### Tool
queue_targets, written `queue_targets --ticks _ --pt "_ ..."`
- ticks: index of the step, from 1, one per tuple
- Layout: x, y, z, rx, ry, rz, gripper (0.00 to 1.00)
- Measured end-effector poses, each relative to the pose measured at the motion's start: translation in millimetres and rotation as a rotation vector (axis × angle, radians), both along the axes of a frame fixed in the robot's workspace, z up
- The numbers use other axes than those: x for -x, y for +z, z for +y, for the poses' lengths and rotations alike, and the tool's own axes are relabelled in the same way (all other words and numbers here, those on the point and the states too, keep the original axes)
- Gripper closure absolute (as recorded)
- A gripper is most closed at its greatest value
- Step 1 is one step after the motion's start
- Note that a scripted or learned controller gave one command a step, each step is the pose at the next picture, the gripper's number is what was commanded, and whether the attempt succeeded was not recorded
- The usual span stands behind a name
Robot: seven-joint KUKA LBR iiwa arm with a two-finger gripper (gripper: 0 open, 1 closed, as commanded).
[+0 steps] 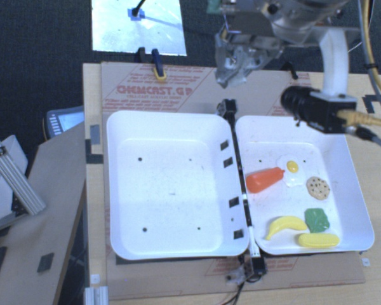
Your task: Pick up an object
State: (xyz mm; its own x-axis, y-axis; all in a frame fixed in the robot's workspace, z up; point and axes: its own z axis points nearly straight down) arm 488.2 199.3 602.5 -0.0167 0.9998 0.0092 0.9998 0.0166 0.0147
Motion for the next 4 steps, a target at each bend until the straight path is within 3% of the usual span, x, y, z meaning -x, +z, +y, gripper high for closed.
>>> queue_targets --ticks 2,3,4 --pt "-0.6 22.1 -0.8 -0.002 0.003 -0.003 1.00" --pt "-3.3 -72.2 35.9 0.012 -0.011 0.020 1.00" --pt "-3.7 -56.1 35.1 0.007 -0.011 0.011 1.00"
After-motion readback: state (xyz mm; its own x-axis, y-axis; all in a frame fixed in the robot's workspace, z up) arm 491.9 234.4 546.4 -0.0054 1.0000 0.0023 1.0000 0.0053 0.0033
